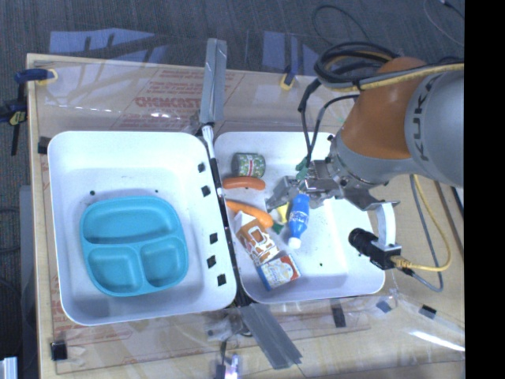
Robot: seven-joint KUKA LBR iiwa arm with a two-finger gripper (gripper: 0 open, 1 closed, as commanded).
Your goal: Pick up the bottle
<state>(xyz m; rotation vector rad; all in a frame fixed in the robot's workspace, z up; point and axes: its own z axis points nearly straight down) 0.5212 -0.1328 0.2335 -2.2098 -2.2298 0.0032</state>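
A blue bottle [298, 216] with a white cap lies in the right bin [359, 279], its cap pointing toward the front edge. My gripper [300, 188] hangs right over the bottle's far end, at the tip of the grey arm with the orange band [383, 125] that comes in from the right. The gripper body hides where it meets the bottle, so I cannot tell whether they touch.
In the right bin, left of the bottle, lie a green can [248, 164], a sausage [243, 183], a carrot [251, 212] and a printed carton [267, 255]. The left bin [63, 160] holds a blue divided plate [134, 243]. Cables loop behind the arm.
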